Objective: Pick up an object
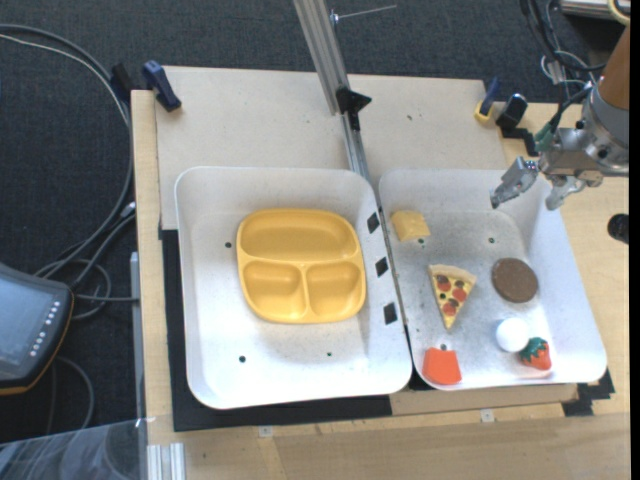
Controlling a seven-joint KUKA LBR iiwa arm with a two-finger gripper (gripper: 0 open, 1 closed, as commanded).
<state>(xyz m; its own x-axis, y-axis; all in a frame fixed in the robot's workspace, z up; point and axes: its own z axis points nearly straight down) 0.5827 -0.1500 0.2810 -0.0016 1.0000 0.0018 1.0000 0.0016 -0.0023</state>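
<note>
The claw (530,186) hangs with its two fingers apart and nothing between them, above the right bin (570,268) near its one o'clock corner. Nearest below it, toward six o'clock, a brown disc (515,280) lies flat; a pizza slice (451,292) sits at its nine o'clock, a white ball (511,334) farther down. The disc looks light, stiff and thin, probably best pinched across its rim. The ball may roll away.

Two white bins (200,368) sit side by side. One yellow divided plate (300,265) lies in one; six toy foods (451,294) lie in the other.
</note>
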